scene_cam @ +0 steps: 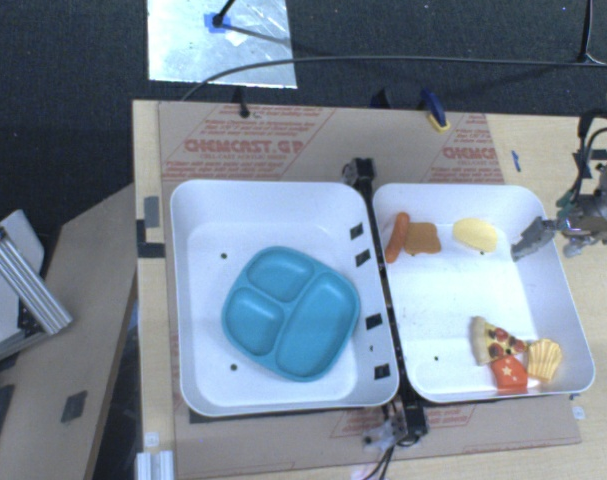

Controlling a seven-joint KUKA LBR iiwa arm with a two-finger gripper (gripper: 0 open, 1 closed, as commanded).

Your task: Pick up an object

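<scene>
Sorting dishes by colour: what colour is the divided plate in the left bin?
Light blue plate, seen best from the overhead camera view.

Blue divided plate (289, 312) in left bin (198, 268)

Gripper (539, 236) low at frame's right

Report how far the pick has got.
Nothing looks picked yet. The grey two-finger gripper sits at the right white bin's right rim with nothing seen between its fingers. The pale yellow rounded toy food lies nearest it in the bin. Left to do: reach an item, grasp and lift.
</scene>
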